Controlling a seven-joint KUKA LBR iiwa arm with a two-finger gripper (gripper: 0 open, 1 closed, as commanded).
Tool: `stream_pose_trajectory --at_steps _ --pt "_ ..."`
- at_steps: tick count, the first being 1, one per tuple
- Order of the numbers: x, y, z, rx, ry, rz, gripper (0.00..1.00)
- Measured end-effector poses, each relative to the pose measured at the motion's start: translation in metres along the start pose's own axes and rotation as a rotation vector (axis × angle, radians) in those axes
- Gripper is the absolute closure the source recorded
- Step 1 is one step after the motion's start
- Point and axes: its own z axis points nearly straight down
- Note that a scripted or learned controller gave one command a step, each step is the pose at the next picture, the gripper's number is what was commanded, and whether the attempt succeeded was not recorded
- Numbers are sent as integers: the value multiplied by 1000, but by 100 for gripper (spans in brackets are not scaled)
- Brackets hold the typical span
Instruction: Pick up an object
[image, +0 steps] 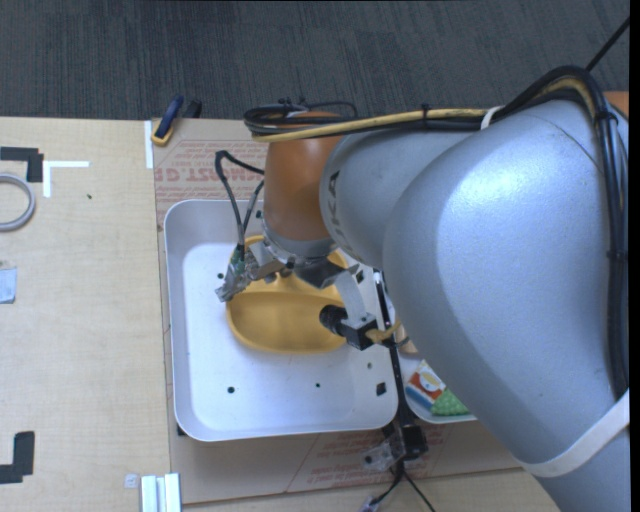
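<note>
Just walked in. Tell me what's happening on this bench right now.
The grey KUKA arm with the orange band reaches in from the right and is down inside a shallow white bin. Its gripper sits directly over a yellow bowl-shaped object lying in that bin. The wrist hides the fingers, so whether anything is grasped cannot be told. A colourful printed item peeks out beneath the arm at the bin's right edge.

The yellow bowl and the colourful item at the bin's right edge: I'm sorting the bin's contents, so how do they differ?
The yellow bowl is one plain colour; the colourful item is white with orange, blue and green patches. The bowl lies near the middle of the white bin, largely in view; the item sits at the right edge, mostly hidden by the arm. The pincer is right over the bowl, not the item.
</note>
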Motion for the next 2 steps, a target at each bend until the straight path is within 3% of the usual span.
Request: stream_pose_trajectory --at_steps 1,2 --pt "-1 1 -11 0 1 0 100" --pt "-10 37 -198 32 2 -167 100"
